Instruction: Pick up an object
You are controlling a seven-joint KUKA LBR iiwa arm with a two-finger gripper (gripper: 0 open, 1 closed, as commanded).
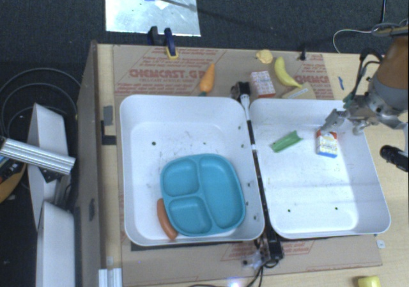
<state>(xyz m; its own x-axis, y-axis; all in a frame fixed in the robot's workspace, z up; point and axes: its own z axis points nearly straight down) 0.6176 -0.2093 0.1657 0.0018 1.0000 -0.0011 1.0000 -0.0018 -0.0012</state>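
Camera view: we are seeing gripper (pixel 332 123) hanging over right bin (pixel 358 215), fingers spread, gripping nothing — lining up on small carton (pixel 327 144) just below. Green block (pixel 285 141) lying nearby; blue tray (pixel 202 193) and hot dog (pixel 166 219) sitting in left bin (pixel 144 145).

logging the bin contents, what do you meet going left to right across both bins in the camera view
orange sausage → blue divided tray → green block → small white and red carton, with the gripper just above it
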